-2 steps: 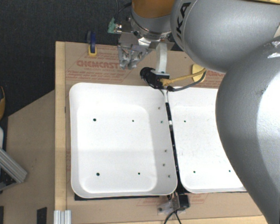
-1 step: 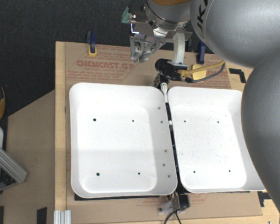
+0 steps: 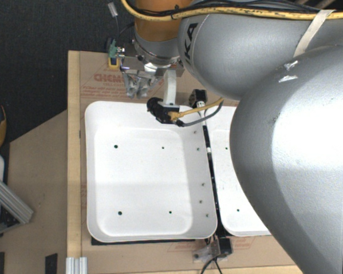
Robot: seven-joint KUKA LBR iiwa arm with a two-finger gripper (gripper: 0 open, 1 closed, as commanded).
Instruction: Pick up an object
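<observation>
The place of the object to be picked cannot be told: much of the right bin (image 3: 231, 214) is covered by the arm (image 3: 286, 139). The hand (image 3: 137, 90) is seen just beyond the far rim of the left bin (image 3: 140, 178), near that bin's far middle, pointed down over the brown desk (image 3: 71, 185). How far the hand is open cannot be told, and nothing is seen held in it. The left bin's white floor is marked by a few small dark dots. The right bin is set touching the left bin's right side. The orange band (image 3: 161, 7) is seen above the hand, beyond the left bin's far edge.
</observation>
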